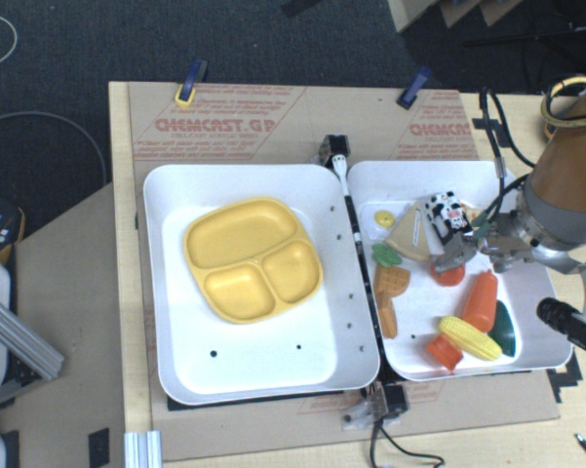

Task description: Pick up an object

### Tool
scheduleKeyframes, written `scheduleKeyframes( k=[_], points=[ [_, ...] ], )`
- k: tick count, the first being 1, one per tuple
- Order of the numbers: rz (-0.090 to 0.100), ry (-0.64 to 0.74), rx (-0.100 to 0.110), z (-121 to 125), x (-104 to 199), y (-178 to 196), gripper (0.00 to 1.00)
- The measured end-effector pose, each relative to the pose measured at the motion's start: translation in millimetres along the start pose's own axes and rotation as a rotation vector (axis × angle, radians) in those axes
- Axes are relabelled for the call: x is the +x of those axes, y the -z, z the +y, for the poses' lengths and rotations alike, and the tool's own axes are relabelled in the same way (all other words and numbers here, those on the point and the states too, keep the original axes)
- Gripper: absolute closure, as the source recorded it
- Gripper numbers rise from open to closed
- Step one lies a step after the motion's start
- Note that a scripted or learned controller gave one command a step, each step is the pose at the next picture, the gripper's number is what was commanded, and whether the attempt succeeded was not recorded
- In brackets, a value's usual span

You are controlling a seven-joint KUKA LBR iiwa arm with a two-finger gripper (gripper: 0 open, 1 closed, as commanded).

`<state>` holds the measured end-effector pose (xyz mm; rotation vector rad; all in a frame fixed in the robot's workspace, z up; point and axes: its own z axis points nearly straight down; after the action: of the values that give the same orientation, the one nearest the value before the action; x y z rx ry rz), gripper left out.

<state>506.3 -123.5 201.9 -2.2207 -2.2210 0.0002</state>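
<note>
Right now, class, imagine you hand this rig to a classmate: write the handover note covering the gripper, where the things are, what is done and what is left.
Gripper: low in the right bin, down among the toys beside a small red piece; finger state cannot be read.
Things: right bin holds an orange carrot, yellow corn, a black-and-white toy and other small play food. Left bin holds a yellow divided plate.
Done: arm has reached the pile.
Left: nothing is visibly held or lifted, so the pick itself remains.
</note>
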Motion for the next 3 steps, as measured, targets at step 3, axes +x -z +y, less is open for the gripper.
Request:
scheduleKeyframes(
  k=[3],
  points=[
    [0.001, 0.000, 0.004, 5, 3, -118, 0.00]
  ],
)
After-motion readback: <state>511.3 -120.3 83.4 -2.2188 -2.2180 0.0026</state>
